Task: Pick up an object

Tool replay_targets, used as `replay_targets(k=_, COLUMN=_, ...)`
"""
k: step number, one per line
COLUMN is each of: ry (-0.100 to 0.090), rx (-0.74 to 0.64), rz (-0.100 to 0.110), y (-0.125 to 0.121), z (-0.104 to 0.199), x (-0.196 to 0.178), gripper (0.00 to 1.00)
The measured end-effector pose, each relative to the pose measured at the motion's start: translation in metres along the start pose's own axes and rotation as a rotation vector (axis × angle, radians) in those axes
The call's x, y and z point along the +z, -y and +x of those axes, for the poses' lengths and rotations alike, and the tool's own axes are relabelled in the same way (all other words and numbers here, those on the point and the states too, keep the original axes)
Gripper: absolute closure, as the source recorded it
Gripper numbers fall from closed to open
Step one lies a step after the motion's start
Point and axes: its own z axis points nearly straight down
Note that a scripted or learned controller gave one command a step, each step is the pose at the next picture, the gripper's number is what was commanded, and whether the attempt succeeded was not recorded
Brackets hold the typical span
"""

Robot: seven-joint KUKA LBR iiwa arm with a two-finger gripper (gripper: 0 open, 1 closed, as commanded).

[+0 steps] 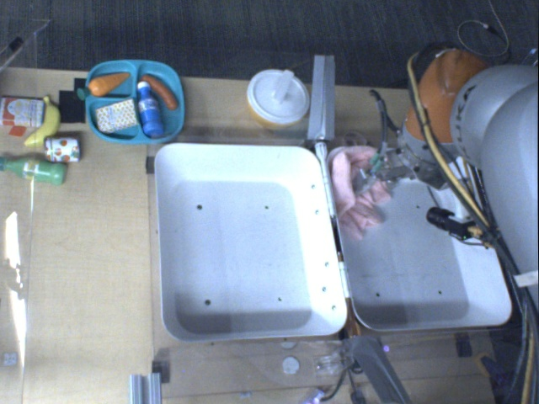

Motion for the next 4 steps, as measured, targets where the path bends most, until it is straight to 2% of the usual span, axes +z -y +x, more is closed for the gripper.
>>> replay_targets(k=1, ry=0.0, rx=0.0, rz=0.0, y=0.0, z=0.0, x=0.0, gripper=0.0)
replay_targets(k=2, ry=-0.001, rx=-0.01, rz=0.005, y=-0.002, z=-0.043, x=-0.07, gripper=0.0)
replay_targets(k=3, ry=0.002, rx=-0.036, rz=0.005, y=-0.009, z=-0.016, x=-0.011, gripper=0.0)
replay_targets(k=4, ry=0.005, rx=-0.155, rz=-0.011, y=0.033, z=-0.005, x=-0.005, gripper=0.0)
